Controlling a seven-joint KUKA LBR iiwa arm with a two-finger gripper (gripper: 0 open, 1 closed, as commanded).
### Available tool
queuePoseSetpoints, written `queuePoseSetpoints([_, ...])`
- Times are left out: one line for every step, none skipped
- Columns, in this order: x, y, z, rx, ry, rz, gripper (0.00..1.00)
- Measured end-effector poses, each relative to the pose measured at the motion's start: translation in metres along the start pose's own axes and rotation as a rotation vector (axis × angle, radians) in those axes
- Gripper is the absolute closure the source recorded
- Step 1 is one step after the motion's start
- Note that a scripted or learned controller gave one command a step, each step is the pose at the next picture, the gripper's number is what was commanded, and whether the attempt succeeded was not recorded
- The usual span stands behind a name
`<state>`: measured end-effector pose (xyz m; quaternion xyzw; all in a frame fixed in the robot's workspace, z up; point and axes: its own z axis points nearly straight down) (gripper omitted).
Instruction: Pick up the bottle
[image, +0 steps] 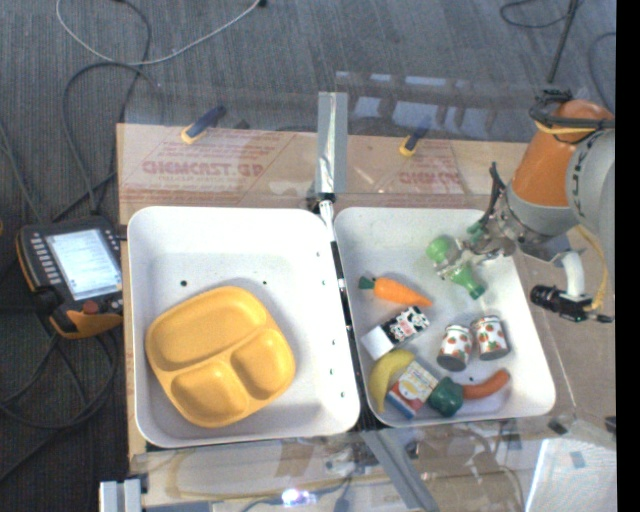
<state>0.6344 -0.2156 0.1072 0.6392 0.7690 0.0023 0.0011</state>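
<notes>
Gripper (478, 250) low in right bin (520, 330) at the green bottle (452, 262), positioned to grasp; cannot tell if it grips.

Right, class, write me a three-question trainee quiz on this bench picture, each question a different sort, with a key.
1. True or false: the yellow plastic divided tray lies in the left white bin.
2. The pincer is at which object? A) the orange toy carrot B) the green plastic bottle C) the yellow toy banana
3. Fill in: the two small strawberry-print cans stand in the ____ bin.

Key: 1 true; 2 B; 3 right.
</notes>
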Motion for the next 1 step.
queuePoseSetpoints([0.0902,0.0225,-0.1145,0.005,-0.002,0.033,1.00])
